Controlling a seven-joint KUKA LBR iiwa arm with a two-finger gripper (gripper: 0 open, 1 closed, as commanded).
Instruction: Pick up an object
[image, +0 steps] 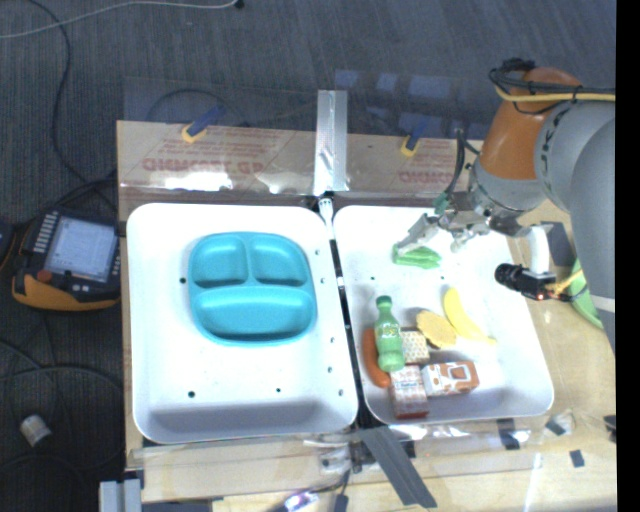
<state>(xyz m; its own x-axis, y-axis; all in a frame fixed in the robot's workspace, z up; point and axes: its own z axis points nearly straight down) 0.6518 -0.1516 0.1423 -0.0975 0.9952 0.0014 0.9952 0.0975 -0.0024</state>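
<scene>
- Tool (445, 232) low over the right bin's (520, 385) far end, fingers spread wide, gripping nothing.
- Green item (417, 257) lies just beside its fingertips.
- Bottle (388, 333), banana (460, 313) nearer front.

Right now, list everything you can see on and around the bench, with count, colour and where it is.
Bins: two, white, side by side.
Divided plate: one, blue, left bin.
Green object: one, right bin's far end, under the gripper.
Bottle: one, green, right bin.
Banana: one, yellow, right bin.
Carton: one, orange and white, right bin's near side.
Handheld screen: one, orange-edged, floor left.
Gripper: one, grey, above the right bin's far end.
</scene>
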